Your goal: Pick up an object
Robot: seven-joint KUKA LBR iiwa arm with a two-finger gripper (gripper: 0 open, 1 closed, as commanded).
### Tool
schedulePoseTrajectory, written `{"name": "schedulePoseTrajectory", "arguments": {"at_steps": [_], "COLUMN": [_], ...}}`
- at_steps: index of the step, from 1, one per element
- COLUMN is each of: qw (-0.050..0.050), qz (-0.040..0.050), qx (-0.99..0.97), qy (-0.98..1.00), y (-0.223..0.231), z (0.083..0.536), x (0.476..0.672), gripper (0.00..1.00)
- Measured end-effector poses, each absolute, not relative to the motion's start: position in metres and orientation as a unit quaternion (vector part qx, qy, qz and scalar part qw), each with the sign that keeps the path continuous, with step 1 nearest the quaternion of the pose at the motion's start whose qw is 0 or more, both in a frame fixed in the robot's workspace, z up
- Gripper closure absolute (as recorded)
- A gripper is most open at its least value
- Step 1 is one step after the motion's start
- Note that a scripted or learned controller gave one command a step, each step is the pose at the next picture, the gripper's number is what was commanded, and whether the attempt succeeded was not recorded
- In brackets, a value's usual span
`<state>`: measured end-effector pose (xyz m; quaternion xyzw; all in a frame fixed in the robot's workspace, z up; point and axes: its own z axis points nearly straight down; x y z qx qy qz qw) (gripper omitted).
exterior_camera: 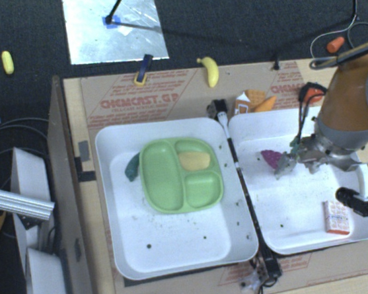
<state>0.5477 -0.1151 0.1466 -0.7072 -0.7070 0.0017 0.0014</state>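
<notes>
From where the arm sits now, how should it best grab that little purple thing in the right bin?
Probably from straight above, closing the hand across the purple object's narrower width. It lies low and flat on the right bin's floor with bare floor around it, so fingers could fit on both sides. Its exact shape is too small to tell.

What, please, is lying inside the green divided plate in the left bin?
A pale yellow block lies in the upper right compartment of the green divided plate; the other compartments look bare. A dark teal object sits beside the plate's left edge, partly hidden by it.
</notes>
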Motion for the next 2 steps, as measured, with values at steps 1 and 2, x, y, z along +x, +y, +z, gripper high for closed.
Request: {"name": "schedulePoseTrajectory", "arguments": {"at_steps": [1,2], "qw": [-0.002,-0.001], "qz": [-0.0018,-0.0014], "qx": [-0.705,-0.706], "qy": [-0.709,-0.709], "y": [-0.118,-0.118], "z": [0.088,0.101], "x": [0.613,0.611], "gripper": [0.0,1.0]}}
